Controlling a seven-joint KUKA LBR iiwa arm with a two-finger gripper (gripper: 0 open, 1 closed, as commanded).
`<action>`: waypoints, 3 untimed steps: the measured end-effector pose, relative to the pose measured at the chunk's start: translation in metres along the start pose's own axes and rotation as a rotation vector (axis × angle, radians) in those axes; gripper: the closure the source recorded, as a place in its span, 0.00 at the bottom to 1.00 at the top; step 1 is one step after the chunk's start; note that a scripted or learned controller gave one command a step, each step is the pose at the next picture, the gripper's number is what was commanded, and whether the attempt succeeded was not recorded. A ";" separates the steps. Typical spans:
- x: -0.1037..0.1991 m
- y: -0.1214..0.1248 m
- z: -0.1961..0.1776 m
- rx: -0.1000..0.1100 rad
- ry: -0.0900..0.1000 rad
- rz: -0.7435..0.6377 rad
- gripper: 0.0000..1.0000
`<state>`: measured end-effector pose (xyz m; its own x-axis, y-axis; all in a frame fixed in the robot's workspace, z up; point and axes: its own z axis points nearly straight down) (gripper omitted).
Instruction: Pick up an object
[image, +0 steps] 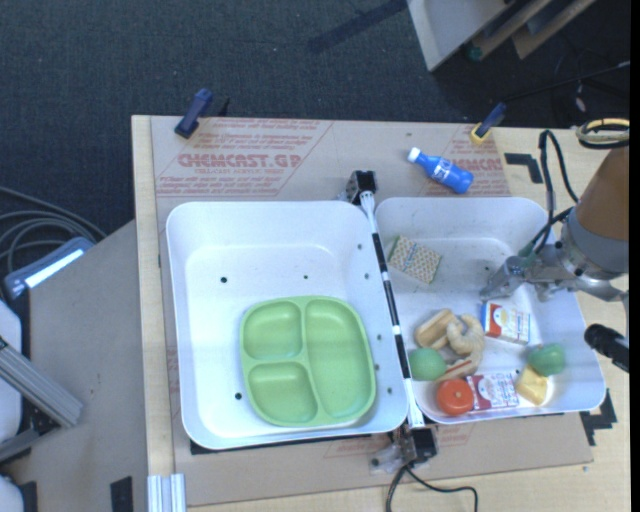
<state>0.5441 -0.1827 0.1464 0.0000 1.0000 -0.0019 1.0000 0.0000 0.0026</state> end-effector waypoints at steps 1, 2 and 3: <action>0.056 -0.034 -0.003 0.004 0.003 -0.001 0.00; 0.091 -0.052 0.042 0.005 0.003 -0.001 0.00; 0.091 -0.066 0.062 0.005 0.003 0.000 0.00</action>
<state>0.4786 -0.0916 0.0841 0.0002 1.0000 0.0007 1.0000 -0.0002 -0.0020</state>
